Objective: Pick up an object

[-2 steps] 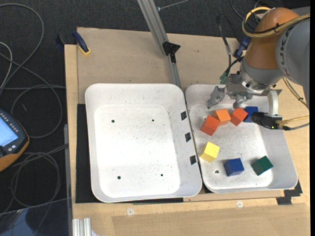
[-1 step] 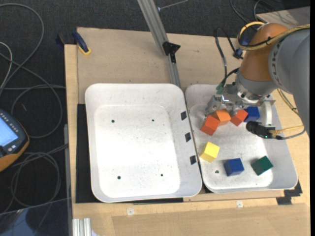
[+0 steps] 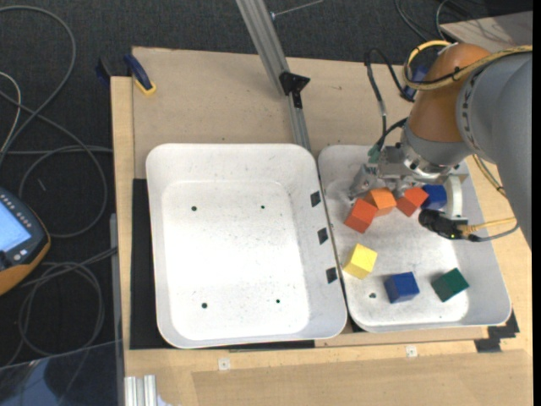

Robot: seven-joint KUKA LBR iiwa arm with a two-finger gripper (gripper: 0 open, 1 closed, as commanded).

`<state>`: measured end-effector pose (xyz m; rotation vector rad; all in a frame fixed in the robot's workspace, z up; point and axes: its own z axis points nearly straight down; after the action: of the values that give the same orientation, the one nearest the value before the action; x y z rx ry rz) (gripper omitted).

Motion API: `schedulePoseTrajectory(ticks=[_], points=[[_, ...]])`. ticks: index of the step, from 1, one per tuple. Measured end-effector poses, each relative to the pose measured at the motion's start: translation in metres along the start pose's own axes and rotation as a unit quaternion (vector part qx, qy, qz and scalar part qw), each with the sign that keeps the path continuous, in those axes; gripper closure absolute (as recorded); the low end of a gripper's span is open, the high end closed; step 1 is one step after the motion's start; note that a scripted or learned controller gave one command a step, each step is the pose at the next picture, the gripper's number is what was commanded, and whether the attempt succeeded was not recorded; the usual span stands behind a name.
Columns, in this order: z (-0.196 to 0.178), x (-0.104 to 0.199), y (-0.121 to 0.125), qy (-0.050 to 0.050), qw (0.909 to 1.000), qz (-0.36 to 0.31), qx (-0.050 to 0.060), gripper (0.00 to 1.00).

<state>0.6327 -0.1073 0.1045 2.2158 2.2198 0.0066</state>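
A handheld controller [image 3: 15, 239] with a lit screen lies on the floor at the far left, among loose black cables. On the bench [image 3: 211, 91], a blue-and-yellow clamp [image 3: 139, 73] sits at the far left corner. A grey metal strut [image 3: 269, 53] runs from the far edge down toward the gap between the bins.

The left bin [image 3: 169, 176] occupies the bench's left half. The right bin [image 3: 490, 307] lies just beside it, their rims touching.

Contents of the right bin, left to right: an orange-red cube [image 3: 362, 214] at centre left; a yellow cube [image 3: 361, 260] nearer the front; an orange cube [image 3: 382, 200] touching the orange-red cube on its far right side; a blue cube [image 3: 401, 287] near the front rim; a red cube [image 3: 412, 200]; a second blue cube [image 3: 434, 196] just behind the red one; a green cube [image 3: 450, 284] at the near right.

The gripper [image 3: 390, 180] hangs directly above the orange and red cubes, at the far side of that cluster. The wrist body hides the claw, so its opening, and whether it has hold of any cube, cannot be determined. The arm [image 3: 490, 100] enters from the right.
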Motion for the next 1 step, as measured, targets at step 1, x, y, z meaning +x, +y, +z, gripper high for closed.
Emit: schedulePoseTrajectory(ticks=[1], points=[[-0.0113,0.0004,0.0008,0.0,1.0,0.0,-0.001,1.0]])
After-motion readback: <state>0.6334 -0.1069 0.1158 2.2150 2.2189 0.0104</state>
